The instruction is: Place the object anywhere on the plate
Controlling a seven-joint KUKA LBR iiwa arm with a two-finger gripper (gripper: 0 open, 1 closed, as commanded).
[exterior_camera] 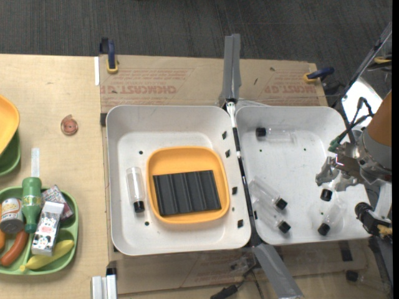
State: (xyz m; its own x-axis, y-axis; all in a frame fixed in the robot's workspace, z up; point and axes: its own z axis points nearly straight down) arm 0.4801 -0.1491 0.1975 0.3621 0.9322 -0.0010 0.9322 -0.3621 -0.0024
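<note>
You are looking down on a pale wooden bench [50, 92] with a sheet of brown cardboard [187, 80] under two white bins; dark grey floor [187, 11] runs across the top of the frame. At the far left a green tray [65, 245] holds toy food and a small bottle, with a yellow dish [7, 126] above it.

The left bin [118, 229] holds an orange plate [187, 157] with a dark ribbed mat [186, 191] on it. A clear vial with a black cap [135, 189] lies just left of the plate, apart from it.

The right bin [293, 117] holds several more clear vials with black caps: one near its upper left [274, 133], two at lower left [272, 207], two at lower right [325, 213].

The gripper [336, 172] hangs over the right bin's right side, just above one of those vials; whether it is closed or holding anything, you cannot tell from here.
</note>
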